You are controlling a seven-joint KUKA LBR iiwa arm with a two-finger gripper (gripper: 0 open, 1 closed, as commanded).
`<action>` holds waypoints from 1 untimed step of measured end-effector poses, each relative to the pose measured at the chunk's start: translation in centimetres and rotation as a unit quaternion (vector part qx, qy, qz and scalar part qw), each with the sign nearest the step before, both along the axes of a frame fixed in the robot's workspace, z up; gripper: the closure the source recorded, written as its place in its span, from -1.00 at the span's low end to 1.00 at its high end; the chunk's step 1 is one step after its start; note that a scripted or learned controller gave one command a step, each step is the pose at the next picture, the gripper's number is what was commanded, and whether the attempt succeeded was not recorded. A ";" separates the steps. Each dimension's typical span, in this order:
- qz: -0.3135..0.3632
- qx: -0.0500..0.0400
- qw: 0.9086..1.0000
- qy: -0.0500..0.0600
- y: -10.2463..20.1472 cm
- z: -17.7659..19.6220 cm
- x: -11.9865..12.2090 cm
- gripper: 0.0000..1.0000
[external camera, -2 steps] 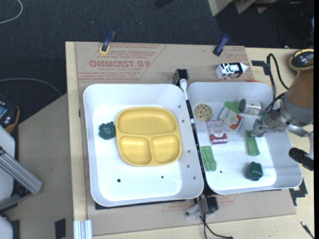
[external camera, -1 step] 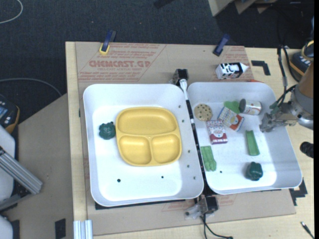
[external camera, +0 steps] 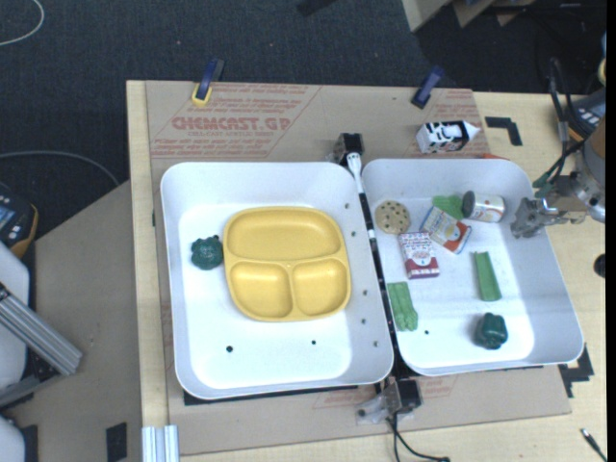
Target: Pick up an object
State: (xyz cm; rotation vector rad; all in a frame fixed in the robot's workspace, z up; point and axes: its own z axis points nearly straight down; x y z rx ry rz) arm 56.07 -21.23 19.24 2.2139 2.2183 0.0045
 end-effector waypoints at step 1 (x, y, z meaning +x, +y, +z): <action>0.000 0.000 1.000 0.000 0.0 3.5 0.1 1.00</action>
